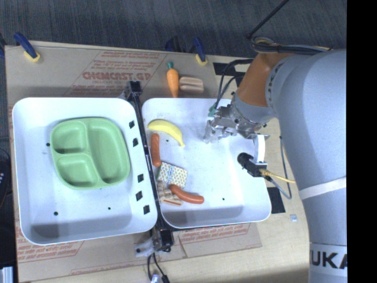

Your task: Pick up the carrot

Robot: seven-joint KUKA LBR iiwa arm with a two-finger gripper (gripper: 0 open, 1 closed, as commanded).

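Pincer (217,127) hovering over the right bin (235,208), carrot (172,81) outside it.
The carrot is lying on the tabletop (88,69) just behind the right bin, beside a small bread-like piece (191,85); how far the pincer is opening, I cannot tell.

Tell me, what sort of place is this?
Most likely a robot test bench in a lab, not a kitchen. A big grey arm reaches over two white bins set on cardboard held by clamps, and the food, a carrot, a banana, sausages, looks like toys.
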